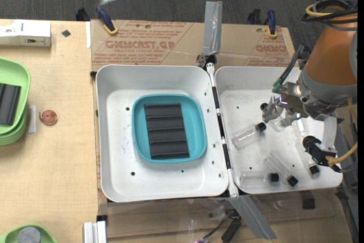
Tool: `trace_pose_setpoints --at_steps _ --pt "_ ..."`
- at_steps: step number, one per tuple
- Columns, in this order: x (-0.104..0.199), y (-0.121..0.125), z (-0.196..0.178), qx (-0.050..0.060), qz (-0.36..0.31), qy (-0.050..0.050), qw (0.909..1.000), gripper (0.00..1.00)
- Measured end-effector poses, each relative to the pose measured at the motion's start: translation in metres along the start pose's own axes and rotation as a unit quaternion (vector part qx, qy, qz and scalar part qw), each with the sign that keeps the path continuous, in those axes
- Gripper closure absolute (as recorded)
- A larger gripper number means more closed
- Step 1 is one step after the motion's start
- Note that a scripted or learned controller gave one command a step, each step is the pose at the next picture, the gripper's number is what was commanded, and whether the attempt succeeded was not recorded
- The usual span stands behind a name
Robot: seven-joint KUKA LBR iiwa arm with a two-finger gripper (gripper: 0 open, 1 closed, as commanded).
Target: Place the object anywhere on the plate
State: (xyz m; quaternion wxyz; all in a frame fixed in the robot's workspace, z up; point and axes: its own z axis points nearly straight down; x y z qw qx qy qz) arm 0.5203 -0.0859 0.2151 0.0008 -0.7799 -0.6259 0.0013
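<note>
Arm (333,60) leans over right bin (239,79), gripper (280,114) above clear bottles (248,135).

We see the grey arm with its orange band (335,60) cut off at the right edge. The stacked green plastic trays (11,102) run off the left edge. Small clear plastic vials (245,136) blur against the right white bin (239,79).

A teal plate (197,139) carries a black ribbed insert (166,130) inside a white bin (108,139). The neighbouring white bin (239,88) holds clear vials (248,135) with black caps. Brown cardboard (148,42) bears red lettering — the bench (51,179) is pale wood, the arm (335,60) orange and grey.
</note>
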Motion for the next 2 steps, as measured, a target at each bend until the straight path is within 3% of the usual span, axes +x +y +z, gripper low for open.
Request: trace_pose_setpoints --at_steps 1,2 --pt "0.0586 -0.0149 0.0248 0.000 -0.075 0.000 0.9972 1.00" --pt "0.0582 -0.0148 0.0246 0.000 -0.074 0.000 0.9972 0.00"
